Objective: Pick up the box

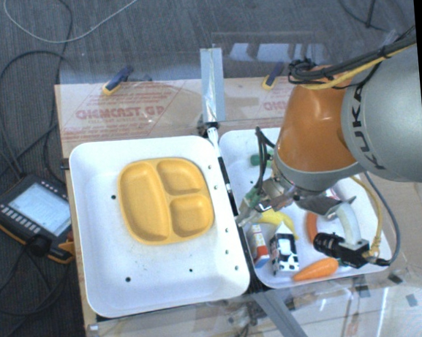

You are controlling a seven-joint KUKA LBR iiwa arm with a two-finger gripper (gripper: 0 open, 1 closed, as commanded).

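A small black-and-white box (283,254) stands near the front of the right bin (233,149). It has a carrot (316,268) on its right and a small white-and-red container (258,244) on its left. My gripper (255,208) hangs low over the bin's left side, just above and to the left of the box, near a yellow banana (280,220). The grey and orange arm (318,133) hides much of the bin behind it. Nothing can be made out in the gripper.
A yellow divided plate (166,199) lies in the left bin (104,283). In the right bin there are also a red piece (311,226), a white object (348,225) and something green (256,158). A black cable fitting (339,248) hangs by the carrot.
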